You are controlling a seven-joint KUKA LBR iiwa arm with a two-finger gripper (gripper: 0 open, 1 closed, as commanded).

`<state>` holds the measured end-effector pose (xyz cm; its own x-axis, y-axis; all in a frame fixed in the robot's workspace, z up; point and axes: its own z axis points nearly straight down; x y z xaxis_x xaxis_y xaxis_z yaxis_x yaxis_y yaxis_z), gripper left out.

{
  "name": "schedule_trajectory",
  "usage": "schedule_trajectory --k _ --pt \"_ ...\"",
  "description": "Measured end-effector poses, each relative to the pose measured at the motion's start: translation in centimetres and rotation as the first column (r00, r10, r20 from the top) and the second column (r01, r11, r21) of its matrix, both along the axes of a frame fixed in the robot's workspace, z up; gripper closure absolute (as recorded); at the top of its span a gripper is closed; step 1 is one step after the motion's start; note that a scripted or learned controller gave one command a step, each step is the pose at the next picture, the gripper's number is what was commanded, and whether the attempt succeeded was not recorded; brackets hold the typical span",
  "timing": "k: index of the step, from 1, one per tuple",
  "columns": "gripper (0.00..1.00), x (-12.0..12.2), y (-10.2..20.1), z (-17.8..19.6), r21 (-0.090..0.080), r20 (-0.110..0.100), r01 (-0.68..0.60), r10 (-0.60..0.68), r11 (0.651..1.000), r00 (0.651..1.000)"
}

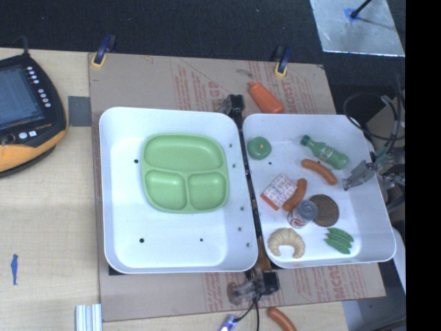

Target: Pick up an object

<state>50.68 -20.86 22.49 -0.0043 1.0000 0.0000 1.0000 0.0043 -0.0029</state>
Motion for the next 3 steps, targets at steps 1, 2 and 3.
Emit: schedule_trajectory --k 1,2,3 --pt "0.00 3.0 4.2 -11.7 -0.001 0.001 -0.003 0.003 1.000 1.000" --pt "0.00 8.9 6.6 -12.9 -0.003 0.007 -0.003 0.003 1.000 1.000" --pt "1.00 8.8 6.5 -12.0 -0.003 0.003 -0.005 0.005 1.000 1.000"
